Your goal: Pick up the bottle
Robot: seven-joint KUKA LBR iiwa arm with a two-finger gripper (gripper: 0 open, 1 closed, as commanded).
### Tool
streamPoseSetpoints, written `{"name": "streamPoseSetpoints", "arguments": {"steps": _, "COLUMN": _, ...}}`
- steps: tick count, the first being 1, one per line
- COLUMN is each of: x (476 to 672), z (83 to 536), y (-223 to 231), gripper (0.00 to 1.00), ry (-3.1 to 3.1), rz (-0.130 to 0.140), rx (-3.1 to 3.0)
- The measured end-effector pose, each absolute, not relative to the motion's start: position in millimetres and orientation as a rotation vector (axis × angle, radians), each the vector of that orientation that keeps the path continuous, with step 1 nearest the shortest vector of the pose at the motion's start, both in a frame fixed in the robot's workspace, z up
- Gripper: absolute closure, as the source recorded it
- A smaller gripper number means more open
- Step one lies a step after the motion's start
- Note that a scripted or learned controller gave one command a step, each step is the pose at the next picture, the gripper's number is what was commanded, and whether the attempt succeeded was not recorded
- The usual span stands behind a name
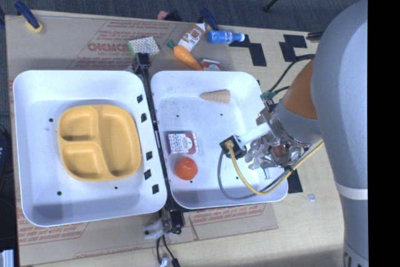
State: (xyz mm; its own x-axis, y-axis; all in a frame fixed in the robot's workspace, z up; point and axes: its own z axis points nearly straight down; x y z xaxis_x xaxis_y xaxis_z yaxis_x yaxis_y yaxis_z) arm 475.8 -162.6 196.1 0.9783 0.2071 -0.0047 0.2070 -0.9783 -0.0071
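item 1, bottle [224, 37]: small, blue, lying on its side on the bench behind the right bin [164, 89], outside both bins, just beside a white-and-orange packet [192, 36] and near a carrot [186, 57].

item 2, gripper [265, 156]: low over the right bin's near right corner, well apart from the bottle. i cannot tell how the claw stands; cables and wrist hardware clutter it. nothing is visibly held.

item 3, right bin contents: a cone-shaped piece [215, 95], a red-printed packet [181, 142], a red-orange ball [185, 168].

item 4, left bin [25, 90]: holds a yellow divided tray [99, 141].

risks, as i judge them:
- the bottle is outside the bins; a descent here would grasp nothing.
- lying on its side, it may roll off the fingers.
- crowded neighbours could be caught instead.
- the looping yellow cable [240, 172] could snag the bin's rim.
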Motion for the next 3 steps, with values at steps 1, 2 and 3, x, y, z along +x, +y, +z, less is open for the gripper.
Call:
{"name": "streamPoseSetpoints", "arguments": {"steps": 1, "x": 475.8, "z": 195, "y": -173, "gripper": 1.00, "ry": -0.323, "rz": 0.006, "rx": -3.120}}
{"name": "streamPoseSetpoints", "arguments": {"steps": 2, "x": 475.9, "z": 204, "y": -192, "gripper": 1.00, "ry": -0.323, "rz": 0.005, "rx": -3.120}}
{"name": "streamPoseSetpoints", "arguments": {"steps": 3, "x": 475.7, "z": 193, "y": -112, "gripper": 1.00, "ry": -0.352, "rz": 0.009, "rx": -3.116}}
